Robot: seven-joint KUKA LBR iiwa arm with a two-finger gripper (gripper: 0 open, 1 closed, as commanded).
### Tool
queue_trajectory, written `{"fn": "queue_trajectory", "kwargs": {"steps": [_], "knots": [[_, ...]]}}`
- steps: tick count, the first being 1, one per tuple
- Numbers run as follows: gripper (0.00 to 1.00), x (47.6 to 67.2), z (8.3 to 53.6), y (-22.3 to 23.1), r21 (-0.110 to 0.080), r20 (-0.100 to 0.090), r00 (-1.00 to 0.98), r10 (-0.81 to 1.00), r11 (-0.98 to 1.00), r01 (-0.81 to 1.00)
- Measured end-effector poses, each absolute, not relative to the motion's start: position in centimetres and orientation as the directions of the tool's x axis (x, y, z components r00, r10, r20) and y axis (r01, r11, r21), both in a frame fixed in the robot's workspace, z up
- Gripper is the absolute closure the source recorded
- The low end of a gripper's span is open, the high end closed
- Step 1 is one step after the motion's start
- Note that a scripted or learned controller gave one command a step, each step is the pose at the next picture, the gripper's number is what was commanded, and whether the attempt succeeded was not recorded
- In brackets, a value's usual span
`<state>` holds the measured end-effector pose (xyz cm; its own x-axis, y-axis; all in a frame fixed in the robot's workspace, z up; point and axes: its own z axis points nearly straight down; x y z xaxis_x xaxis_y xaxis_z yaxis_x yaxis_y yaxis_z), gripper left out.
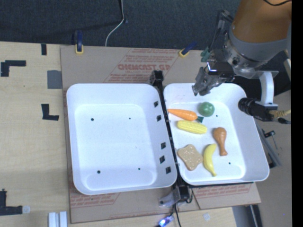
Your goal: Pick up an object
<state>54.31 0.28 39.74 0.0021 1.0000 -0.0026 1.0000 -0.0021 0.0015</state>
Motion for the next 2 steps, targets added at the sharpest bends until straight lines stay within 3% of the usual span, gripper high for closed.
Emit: {"fn": "queue_trajectory", "kwargs": {"steps": [1,2], "knots": [[1.0,53.3,46.8,4.8,0.004,0.0,-0.006,1.0,0.006,1.0],[1.0,49.2,36.4,4.7,-0.015,-0.002,0.0,1.0,0.0,1.0]]}}
